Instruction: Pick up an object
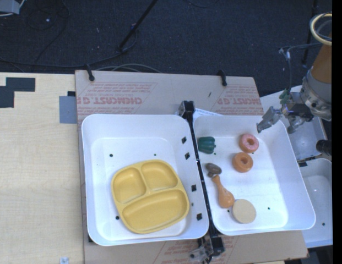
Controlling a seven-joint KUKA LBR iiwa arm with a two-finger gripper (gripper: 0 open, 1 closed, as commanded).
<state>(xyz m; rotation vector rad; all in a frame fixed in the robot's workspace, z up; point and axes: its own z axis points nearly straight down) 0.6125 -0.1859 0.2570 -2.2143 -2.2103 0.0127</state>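
Grey two-finger gripper above right white bin's far rim, jaws open, gripping nothing. Nearest: pink ring-shaped doughnut toy, orange ring.

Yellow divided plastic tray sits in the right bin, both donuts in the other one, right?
Not quite. The camera view shows the yellow divided plastic tray in the left white bin; the pink-frosted donut and orange donut lie in the right white bin.

Tray in left bin
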